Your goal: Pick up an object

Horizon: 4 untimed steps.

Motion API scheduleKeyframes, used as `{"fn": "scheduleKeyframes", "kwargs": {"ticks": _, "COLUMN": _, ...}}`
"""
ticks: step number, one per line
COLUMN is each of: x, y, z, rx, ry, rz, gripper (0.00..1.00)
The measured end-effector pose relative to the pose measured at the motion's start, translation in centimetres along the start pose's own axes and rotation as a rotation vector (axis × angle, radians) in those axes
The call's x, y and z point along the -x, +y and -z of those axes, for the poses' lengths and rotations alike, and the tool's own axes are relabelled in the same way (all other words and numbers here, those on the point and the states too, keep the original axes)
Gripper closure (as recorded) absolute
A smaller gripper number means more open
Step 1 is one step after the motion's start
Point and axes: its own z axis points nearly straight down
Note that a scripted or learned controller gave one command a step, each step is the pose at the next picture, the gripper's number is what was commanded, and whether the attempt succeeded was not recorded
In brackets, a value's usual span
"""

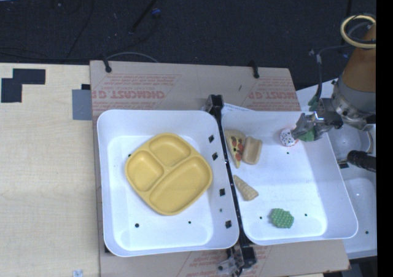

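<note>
In the right bin lie several small objects: a pizza-slice toy with a tan piece beside it, a tan wedge, a green bumpy round object and a small white speckled ball. My gripper hangs at the bin's far right side, just right of the speckled ball and close to it. Something greenish shows at the gripper's tip, too small to identify.
The left bin holds a yellow divided plate. A black clip strip joins the two bins. Both stand on a cardboard sheet. The arm's orange band rises at the right edge.
</note>
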Motion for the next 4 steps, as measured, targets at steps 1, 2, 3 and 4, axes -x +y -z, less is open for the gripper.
{"fn": "scheduleKeyframes", "kwargs": {"ticks": 1, "x": 0.1, "y": 0.1, "z": 4.6, "rx": 0.0, "ry": 0.001, "rz": 0.004, "gripper": 1.0}}
{"fn": "scheduleKeyframes", "kwargs": {"ticks": 2, "x": -5.3, "y": -0.3, "z": 5.1, "rx": -0.006, "ry": 0.003, "rz": 0.006, "gripper": 1.0}}
{"fn": "scheduleKeyframes", "kwargs": {"ticks": 3, "x": -10.4, "y": -2.0, "z": 4.3, "rx": -0.008, "ry": 0.004, "rz": 0.006, "gripper": 1.0}}
{"fn": "scheduleKeyframes", "kwargs": {"ticks": 4, "x": -15.9, "y": -1.9, "z": 2.8, "rx": -0.008, "ry": 0.004, "rz": 0.007, "gripper": 1.0}}
